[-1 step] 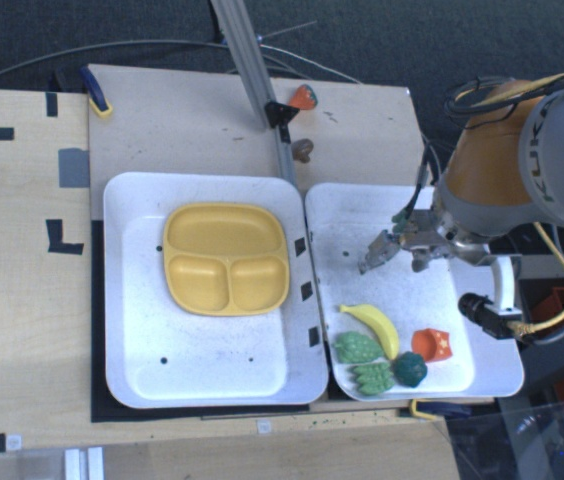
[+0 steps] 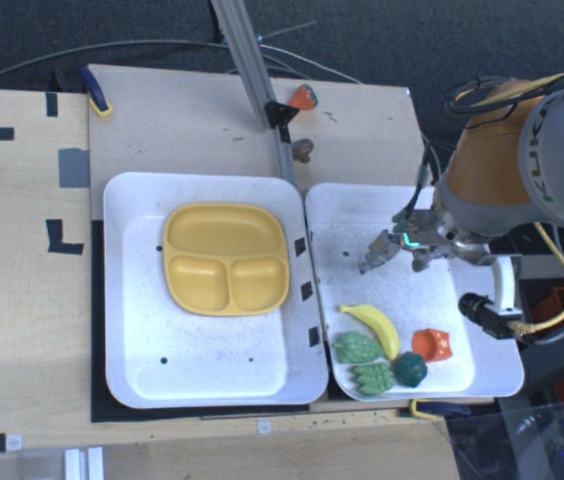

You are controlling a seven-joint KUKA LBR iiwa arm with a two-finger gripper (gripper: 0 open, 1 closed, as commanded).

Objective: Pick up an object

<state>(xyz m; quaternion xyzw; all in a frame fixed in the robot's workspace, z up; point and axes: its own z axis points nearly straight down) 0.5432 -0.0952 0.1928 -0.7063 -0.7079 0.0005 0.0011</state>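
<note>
My gripper [image 2: 394, 259] hangs over the middle of the right bin [image 2: 362, 208], fingers spread open and nothing between them. Below it, near the bin's front edge, lie a yellow banana [image 2: 373, 324], a light green leafy piece [image 2: 356, 347], a ridged green piece [image 2: 372, 377], a dark green ball [image 2: 410, 370] and a red-orange piece [image 2: 432, 344]. The banana is the closest of these, a short way below and left of the fingers.
A yellow divided plate [image 2: 227, 258] lies in the left bin [image 2: 127, 298]. A metal pole [image 2: 247, 43] rises behind the bins, with a small orange thing [image 2: 304, 96] beside it. The arm's grey and orange body [image 2: 507, 168] overhangs the right bin's right side.
</note>
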